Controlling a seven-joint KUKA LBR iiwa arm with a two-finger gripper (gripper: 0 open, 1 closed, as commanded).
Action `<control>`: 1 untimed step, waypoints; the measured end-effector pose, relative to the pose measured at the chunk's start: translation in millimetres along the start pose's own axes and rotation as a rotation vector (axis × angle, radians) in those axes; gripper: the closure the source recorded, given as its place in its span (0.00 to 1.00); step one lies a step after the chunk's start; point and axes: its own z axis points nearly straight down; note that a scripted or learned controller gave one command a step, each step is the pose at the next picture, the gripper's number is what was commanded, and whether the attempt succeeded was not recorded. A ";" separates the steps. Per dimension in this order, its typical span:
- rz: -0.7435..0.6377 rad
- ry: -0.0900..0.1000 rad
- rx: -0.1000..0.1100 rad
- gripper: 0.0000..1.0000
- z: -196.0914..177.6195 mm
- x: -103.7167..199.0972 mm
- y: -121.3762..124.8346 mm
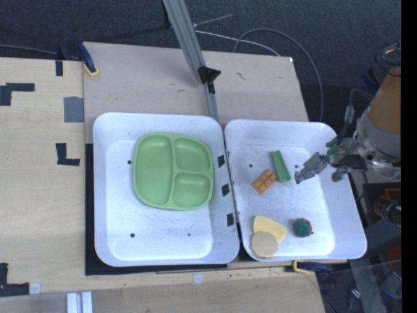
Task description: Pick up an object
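Two white bins sit side by side on the surface. The left bin [111, 194] carries a green divided plate [173, 171] near its middle. The right bin [345, 233] holds a green bar [281, 166] and an orange waffle-textured block [264, 181] toward its far edge, and a yellow wedge [272, 227], a tan disc [264, 244] and a small green-and-red ball [301, 227] near its front edge. The pincer [310, 168] hovers over the bin's right edge, beside the green bar; whether it is apart or together cannot be told.
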 end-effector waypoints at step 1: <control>0.000 0.000 0.000 0.00 0.0 -0.2 0.0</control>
